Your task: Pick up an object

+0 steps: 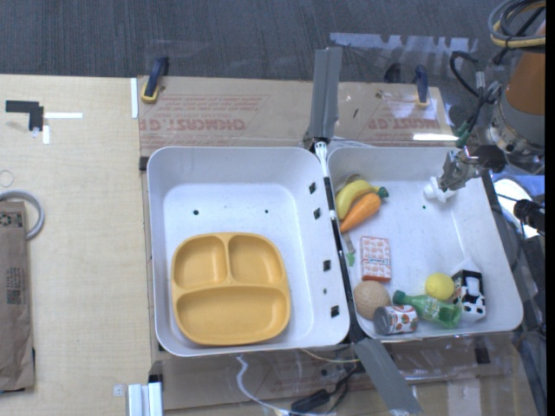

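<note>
The right bin (416, 232) holds a banana (350, 194) and a carrot (361, 212) at its far left. A small red and white carton (375, 257) lies in the middle. Along the near edge lie a brown ball (371, 298), a small can (395, 320), a green bottle (429, 308), a lemon (440, 286) and a black and white cow toy (470, 295). My gripper (451, 177) hangs over the bin's far right corner, above a small white object (437, 192). Nothing shows between its fingers.
The left bin (234, 180) holds a yellow divided plate (231, 287). A grey divider bar (326, 94) stands behind the join of the two bins. Cardboard lies under the bins, with blue clamps (156, 78) at its far edge. A brown paper bag (13, 293) lies at the far left.
</note>
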{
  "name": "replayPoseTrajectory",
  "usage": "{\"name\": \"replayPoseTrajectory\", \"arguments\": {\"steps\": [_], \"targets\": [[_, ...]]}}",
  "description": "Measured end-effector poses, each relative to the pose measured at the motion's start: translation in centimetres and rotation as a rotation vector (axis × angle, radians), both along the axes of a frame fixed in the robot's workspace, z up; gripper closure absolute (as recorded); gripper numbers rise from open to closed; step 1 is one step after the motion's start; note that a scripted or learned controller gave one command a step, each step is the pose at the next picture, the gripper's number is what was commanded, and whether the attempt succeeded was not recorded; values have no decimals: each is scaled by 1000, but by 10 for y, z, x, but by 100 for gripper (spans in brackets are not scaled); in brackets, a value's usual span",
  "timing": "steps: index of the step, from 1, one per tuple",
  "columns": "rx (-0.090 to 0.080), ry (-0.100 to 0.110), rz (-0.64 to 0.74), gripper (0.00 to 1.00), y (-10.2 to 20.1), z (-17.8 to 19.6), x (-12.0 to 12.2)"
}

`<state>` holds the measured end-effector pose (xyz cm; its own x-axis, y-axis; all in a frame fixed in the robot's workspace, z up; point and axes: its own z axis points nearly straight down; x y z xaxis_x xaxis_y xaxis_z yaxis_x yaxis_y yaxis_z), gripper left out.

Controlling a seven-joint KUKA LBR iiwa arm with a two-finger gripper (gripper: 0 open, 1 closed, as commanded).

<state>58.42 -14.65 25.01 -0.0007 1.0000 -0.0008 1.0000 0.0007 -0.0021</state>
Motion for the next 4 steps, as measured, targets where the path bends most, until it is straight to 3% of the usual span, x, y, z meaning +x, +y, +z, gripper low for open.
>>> {"name": "replayPoseTrajectory", "arguments": {"steps": [1,2,3,4], "targets": [[0,2,-67,0,46,-82,-75],[-1,2,-437,0,5,-66,-107],[-1,1,-354,0,12,-58,-107],[0,3,-411,0,-5,-119,-108]]}}
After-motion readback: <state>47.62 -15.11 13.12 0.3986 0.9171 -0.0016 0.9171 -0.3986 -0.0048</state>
